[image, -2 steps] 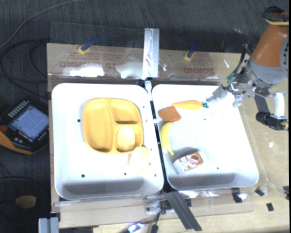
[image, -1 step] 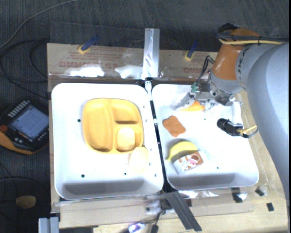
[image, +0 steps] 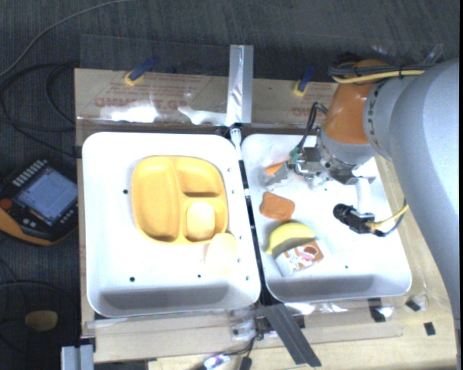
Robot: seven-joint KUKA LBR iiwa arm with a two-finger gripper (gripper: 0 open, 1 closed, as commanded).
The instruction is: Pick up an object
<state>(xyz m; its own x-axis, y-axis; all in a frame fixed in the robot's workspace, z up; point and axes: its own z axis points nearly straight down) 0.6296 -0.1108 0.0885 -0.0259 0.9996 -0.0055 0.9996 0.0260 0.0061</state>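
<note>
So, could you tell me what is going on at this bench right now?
The grey arm reaches in over the right bin, its gripper low near the back, beside a small orange piece. An orange block, a banana and a small carton lie untouched. The left bin holds a yellow tray.

R bin (image: 386,284): front-right corner open; banana (image: 288,234), orange block (image: 277,205), cup (image: 299,257) crowd left wall; arm (image: 417,122) blocks rear.
</note>
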